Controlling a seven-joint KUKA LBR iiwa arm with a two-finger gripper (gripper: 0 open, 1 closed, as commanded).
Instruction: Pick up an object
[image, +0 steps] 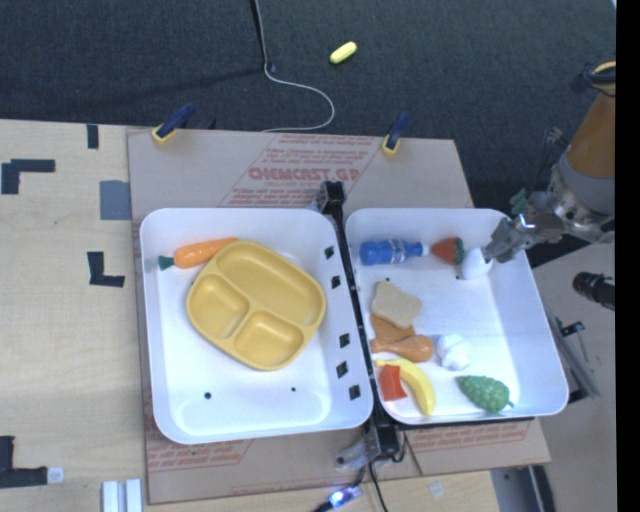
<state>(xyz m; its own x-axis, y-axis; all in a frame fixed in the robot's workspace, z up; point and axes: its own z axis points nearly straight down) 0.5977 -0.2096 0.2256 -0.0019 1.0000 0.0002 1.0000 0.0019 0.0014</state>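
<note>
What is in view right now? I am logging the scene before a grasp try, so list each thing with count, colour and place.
tray: 1, yellow, left bin
carrot: 1, orange, left bin, by the tray's far edge
bottle: 1, blue, right bin, far side
strawberry: 1, red, right of bottle
bread: 1, tan, right bin, middle
drumstick: 1, orange, below bread
egg: 1, white, right of drumstick
banana: 1, yellow, near edge
pepper: 1, red, beside banana
greens: 1, green, near right corner
bins: 2, white, side by side
gripper: 1, grey, over right bin's far right corner

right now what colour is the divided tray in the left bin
Yellow. The divided tray shows plainly in the camera view, beside an orange carrot.
</note>
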